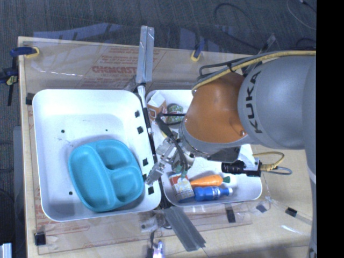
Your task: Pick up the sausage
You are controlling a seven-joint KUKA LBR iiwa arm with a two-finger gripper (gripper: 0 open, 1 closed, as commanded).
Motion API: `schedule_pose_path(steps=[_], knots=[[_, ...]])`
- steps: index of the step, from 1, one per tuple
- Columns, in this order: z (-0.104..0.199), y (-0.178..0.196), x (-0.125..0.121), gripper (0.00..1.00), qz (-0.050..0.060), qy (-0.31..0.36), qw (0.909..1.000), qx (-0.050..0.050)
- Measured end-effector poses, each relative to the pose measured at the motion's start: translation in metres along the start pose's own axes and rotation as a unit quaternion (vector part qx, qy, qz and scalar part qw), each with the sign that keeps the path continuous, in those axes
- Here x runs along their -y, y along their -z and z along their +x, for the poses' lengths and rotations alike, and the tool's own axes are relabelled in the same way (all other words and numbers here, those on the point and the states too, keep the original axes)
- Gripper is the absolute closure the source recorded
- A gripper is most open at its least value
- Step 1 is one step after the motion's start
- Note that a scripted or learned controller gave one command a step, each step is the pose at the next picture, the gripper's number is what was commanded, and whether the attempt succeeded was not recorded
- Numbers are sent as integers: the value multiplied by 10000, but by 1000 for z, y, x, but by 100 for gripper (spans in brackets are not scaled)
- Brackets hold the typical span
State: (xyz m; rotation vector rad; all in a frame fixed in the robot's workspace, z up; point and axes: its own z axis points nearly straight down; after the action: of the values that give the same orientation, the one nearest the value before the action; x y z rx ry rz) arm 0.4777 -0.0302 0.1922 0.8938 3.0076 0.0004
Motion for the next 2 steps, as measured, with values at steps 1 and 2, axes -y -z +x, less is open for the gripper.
schedule_pose_path(steps=[1,2], knots=[[-94,-1,-18,0,9,12,10000,-20],[-94,-1,-18,0,9,15,10000,-21]])
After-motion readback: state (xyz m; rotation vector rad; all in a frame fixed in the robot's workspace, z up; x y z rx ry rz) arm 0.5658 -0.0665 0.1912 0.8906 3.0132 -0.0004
